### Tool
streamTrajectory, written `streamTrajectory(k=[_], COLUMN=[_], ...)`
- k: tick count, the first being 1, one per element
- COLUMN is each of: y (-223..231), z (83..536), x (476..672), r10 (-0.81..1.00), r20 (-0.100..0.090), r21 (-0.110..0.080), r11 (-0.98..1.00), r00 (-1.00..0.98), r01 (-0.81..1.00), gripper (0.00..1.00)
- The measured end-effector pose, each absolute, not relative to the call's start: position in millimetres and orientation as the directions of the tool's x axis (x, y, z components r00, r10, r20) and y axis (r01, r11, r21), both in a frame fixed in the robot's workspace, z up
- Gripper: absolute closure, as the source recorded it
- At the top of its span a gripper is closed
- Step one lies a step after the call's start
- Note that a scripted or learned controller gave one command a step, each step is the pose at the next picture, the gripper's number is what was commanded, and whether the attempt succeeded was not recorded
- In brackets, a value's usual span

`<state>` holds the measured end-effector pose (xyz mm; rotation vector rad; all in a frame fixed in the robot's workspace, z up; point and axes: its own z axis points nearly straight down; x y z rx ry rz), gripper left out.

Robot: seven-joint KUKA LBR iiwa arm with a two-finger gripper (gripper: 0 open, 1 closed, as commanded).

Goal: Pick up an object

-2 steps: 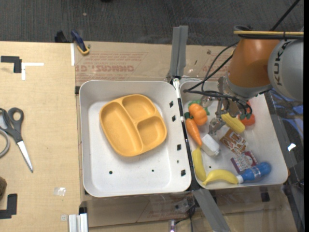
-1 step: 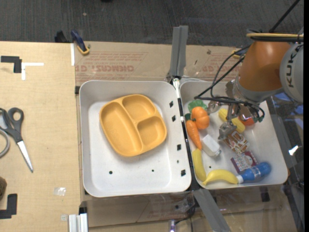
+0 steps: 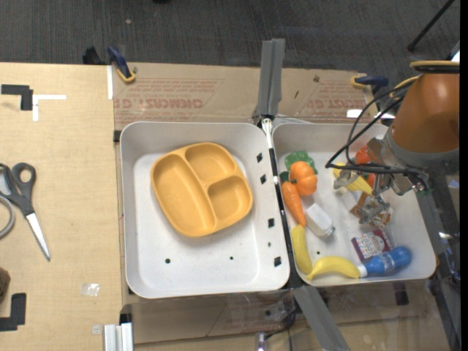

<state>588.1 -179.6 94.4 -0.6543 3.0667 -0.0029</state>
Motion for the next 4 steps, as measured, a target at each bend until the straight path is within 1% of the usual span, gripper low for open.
streamTrajectory(k=[1,2,3,4], y=[-187.1,-187.4,-124.2,-112.0], z=[93.5,105.0,97.0,95.0], x=[634.1,637.1,563.2,622.1], r10=[-0.356,-0.352,-0.308,-0.023], r20=[0.002,-0.012,-0.003,-0.009], r21=[0.005,-0.001,0.001,-0.001], r11=[0.934,0.936,0.951,1.000], r00=[-0.934,-0.936,-0.951,-1.000], r01=[-0.356,-0.352,-0.308,-0.023], gripper=[0.00,1.00,1.00,1.00])
